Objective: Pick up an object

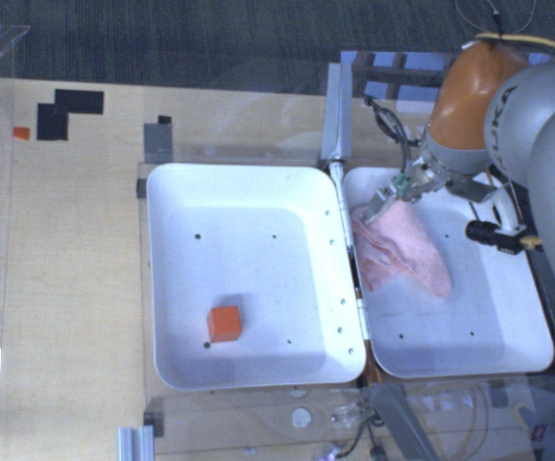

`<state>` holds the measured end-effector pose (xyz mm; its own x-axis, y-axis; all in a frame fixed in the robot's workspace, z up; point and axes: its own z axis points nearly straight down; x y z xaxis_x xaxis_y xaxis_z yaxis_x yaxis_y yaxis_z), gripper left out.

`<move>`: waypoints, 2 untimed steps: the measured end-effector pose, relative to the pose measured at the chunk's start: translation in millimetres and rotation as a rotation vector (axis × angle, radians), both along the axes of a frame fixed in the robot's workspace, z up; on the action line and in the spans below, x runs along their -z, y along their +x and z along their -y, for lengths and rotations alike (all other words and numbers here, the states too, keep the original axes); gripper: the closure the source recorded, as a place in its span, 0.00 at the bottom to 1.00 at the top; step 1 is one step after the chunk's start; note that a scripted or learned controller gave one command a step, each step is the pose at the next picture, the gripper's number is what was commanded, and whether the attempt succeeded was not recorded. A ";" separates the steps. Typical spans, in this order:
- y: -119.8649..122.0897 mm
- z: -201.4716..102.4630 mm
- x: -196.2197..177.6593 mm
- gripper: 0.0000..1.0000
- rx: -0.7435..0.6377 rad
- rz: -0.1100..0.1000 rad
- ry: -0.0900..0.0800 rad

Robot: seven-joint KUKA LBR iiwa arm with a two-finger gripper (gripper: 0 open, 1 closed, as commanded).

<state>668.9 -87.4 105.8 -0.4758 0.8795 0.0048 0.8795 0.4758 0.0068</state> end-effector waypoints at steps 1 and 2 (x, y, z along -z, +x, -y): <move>-1.5 13.5 8.9 0.00 -0.307 -0.018 -0.008; -9.5 3.6 11.6 0.00 -0.171 0.007 -0.013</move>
